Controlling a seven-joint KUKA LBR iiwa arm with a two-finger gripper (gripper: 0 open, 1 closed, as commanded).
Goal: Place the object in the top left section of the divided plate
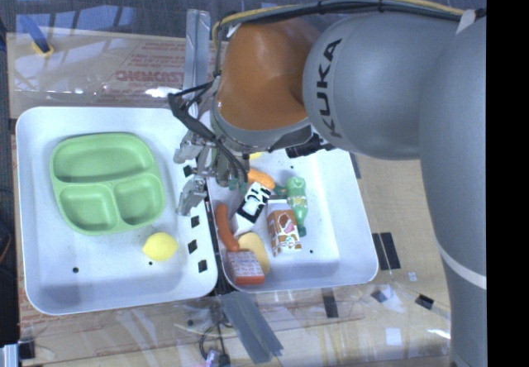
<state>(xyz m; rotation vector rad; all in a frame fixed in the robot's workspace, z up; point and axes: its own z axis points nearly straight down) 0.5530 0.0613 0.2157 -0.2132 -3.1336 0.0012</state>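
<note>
Gripper [197, 173] hangs over the seam between the two white bins, below the orange band of the arm [388, 84]; whether it is open or closed cannot be told, and nothing shows in its grasp. In the left bin [33, 192] lies the green divided plate [106, 182], and a yellow lemon [160, 247] sits just below its lower right corner. The right bin [351, 254] holds a clutter: a carton [283, 229], a green bottle [296, 198], a sausage [224, 226].
</note>
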